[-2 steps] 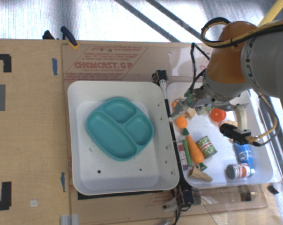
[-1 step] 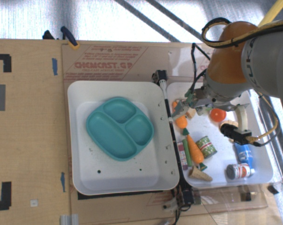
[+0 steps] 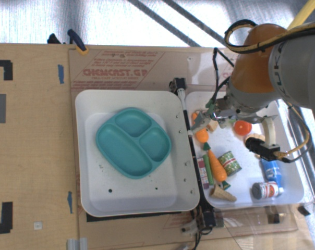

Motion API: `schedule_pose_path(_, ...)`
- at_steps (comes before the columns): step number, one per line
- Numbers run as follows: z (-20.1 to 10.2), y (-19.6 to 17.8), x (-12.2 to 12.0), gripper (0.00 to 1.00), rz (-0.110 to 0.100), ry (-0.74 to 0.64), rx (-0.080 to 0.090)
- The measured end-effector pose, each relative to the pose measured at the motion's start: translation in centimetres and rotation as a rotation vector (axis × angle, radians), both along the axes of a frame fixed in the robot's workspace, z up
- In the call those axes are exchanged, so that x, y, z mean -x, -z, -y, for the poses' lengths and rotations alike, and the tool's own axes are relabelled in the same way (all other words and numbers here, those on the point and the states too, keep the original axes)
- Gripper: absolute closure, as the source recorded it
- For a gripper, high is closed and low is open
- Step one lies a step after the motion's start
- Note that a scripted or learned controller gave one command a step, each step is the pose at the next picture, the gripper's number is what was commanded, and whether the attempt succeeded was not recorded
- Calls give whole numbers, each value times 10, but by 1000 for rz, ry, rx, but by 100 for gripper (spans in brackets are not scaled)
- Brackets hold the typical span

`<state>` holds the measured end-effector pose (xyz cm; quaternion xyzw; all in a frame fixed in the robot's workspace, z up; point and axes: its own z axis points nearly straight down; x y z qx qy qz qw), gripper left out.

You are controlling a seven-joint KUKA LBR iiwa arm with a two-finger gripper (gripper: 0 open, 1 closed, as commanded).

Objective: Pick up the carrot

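Carrot (image 3: pixel 216 165) lay in the right bin (image 3: pixel 290 189), near the left wall beside a green can (image 3: pixel 230 162), and you saw the gripper (image 3: pixel 214 113) hovering farther back, probably to search; its finger state you could not tell.

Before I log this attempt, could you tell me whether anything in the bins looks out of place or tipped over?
The blue-labelled can lies on its side in the right bin. The teal plate sits askew in the left bin. Otherwise nothing stands out.
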<state>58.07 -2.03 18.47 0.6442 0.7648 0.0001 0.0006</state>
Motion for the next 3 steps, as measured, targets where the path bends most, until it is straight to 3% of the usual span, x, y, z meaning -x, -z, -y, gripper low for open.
schedule_pose_path(3,0,0,0,0,0,0,0)
